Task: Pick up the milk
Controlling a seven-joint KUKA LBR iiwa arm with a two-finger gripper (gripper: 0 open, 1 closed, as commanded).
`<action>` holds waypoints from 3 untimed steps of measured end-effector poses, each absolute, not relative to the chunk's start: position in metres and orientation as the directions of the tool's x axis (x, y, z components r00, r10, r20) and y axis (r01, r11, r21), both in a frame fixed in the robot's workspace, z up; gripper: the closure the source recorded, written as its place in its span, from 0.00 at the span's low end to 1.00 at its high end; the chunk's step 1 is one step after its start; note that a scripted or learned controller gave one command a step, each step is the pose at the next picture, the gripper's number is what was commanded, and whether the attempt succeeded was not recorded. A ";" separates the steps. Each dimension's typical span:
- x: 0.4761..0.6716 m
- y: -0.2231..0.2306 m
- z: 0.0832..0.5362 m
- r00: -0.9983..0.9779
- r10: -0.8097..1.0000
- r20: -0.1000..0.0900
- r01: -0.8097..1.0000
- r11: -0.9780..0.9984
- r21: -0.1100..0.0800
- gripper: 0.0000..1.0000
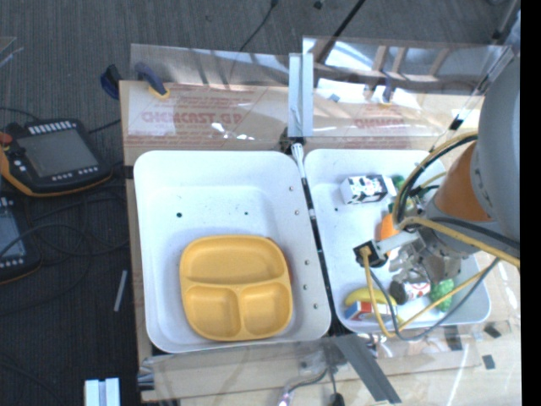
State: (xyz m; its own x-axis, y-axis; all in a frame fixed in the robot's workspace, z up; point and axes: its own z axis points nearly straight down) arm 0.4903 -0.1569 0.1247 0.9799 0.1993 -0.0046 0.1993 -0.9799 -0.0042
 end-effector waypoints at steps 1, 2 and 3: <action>0.483 -0.069 0.286 0.980 0.199 -0.004 0.199 -0.980 0.001 1.00; 0.483 -0.069 0.286 0.980 0.198 -0.005 0.198 -0.980 0.002 0.00; 0.490 -0.119 0.120 0.980 0.198 0.012 0.198 -0.980 0.005 0.00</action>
